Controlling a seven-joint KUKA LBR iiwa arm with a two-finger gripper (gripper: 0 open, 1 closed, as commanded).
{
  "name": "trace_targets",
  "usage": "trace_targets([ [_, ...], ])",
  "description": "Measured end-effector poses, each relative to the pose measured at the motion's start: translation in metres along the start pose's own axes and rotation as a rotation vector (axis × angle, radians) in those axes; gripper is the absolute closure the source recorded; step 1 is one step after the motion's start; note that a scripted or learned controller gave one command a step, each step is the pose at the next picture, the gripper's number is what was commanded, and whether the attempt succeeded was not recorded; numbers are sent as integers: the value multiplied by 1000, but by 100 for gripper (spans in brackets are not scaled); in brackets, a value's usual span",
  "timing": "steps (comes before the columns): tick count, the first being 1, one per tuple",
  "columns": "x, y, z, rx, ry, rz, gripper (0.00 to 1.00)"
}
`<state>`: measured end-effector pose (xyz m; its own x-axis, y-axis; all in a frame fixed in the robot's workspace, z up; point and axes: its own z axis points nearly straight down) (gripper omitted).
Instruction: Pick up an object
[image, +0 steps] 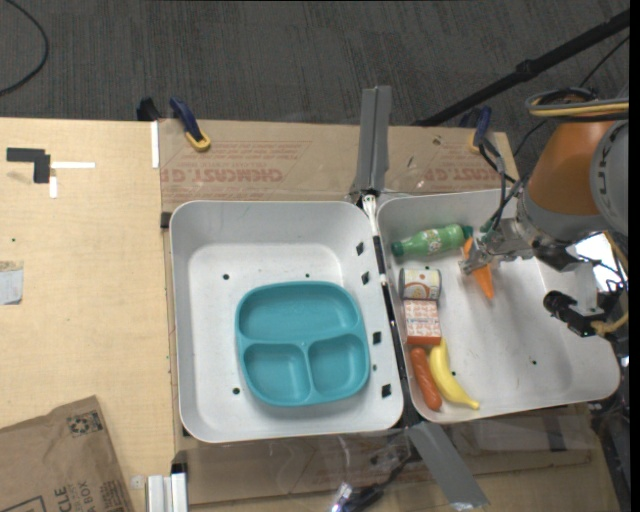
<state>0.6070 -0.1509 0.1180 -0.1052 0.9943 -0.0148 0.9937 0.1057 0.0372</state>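
Note:
In the right bin, my gripper is low at the back, directly over an orange carrot whose tip points toward the front. Whether the carrot is gripped cannot be made out. A green bottle lies just left of the gripper. Along the bin's left wall sit a small can, a red-and-white box, a red sausage and a yellow banana.
The left bin holds a teal divided plate. A grey divider post stands behind the bins' shared wall. Black cables and a connector hang off the arm over the right bin's right side.

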Motion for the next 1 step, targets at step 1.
trace_targets([
  [1, 33, 52, -102, 35, 13, -37, 100],
])
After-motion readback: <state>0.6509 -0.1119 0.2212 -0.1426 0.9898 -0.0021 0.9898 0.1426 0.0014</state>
